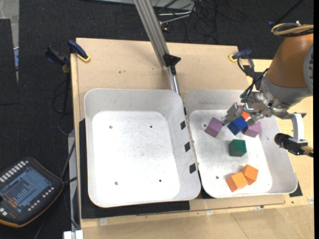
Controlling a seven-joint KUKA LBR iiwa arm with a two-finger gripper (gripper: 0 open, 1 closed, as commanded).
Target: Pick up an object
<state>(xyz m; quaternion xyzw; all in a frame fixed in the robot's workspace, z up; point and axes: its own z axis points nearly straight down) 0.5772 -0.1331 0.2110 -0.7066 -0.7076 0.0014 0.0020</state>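
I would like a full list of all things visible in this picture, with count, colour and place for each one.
white bins: 2, white, side by side on the bench
purple blocks: 2, purple, upper part of the right bin, one on each side of the blue block
blue block: 1, blue, right bin, right under the hand
green block: 1, dark green, middle of the right bin
orange blocks: 2, orange, near edge of the right bin, touching each other
clamps: 2, blue and yellow, far corners of the bench
control pendant: 1, dark with orange edge, lower left, off the bench
arm: 1, grey with orange band, from the right
hand: 1, over the blue block
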